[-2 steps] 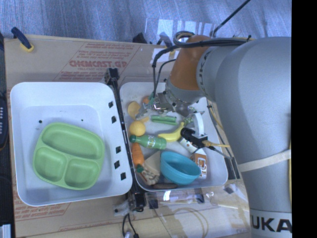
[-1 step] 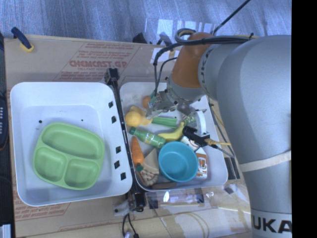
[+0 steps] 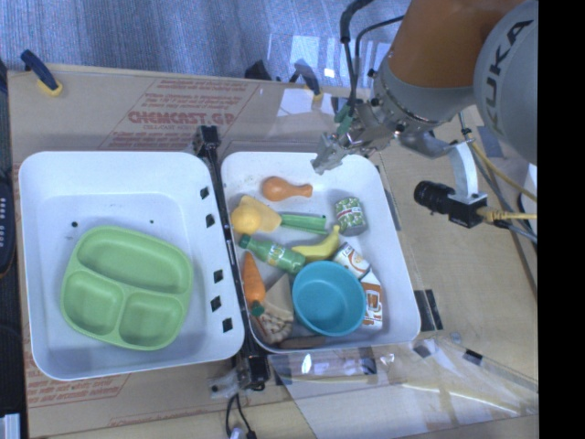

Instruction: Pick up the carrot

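Arm [image 3: 475, 35] in from the right, hanging over the far edge of the right bin [image 3: 395, 245]. The gripper [image 3: 331, 156] sits up at that bin's back rim, above the clutter, touching nothing that I can make out. Jaws: cannot tell whether they're spread or pressed together, the tip is too small and blurred from here. Nothing visible between them.

The carrot [image 3: 253, 282] lies down at the near-left side of the right bin, close against the left wall, orange, running lengthwise towards the camera. It's well apart from the gripper, with most of the bin's contents between them.

Around it: a green bottle [image 3: 274, 253] just beyond, angled across, a blue bowl [image 3: 328, 297] just to its right, a banana [image 3: 319, 244] past the bottle. Further back a yellow piece [image 3: 253, 216], a drumstick [image 3: 285, 188] nearest the gripper, and a small can [image 3: 349, 214] towards the right wall.

Left bin [image 3: 55, 190] holds a green divided plate [image 3: 126, 287], lying flat. Both bins sit side by side on the surface [image 3: 164, 108].
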